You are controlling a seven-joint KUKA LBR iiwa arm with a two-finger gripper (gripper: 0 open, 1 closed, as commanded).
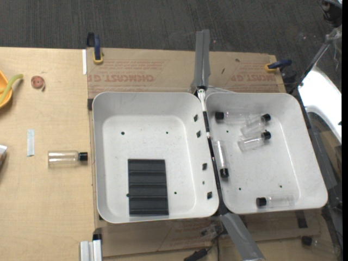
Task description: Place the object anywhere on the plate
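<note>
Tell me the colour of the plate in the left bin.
Black, ribbed plate, in the camera view.

clear black-capped vials [254, 140] lying in right bin, dark ridged plate [147, 187] in left bin

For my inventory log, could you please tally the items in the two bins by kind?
Clear plastic vials with black caps, right white bin: 5 ()
Dark ribbed rectangular plate, left white bin: 1
Total: 6
One more clear vial lies outside on the bench.
</note>
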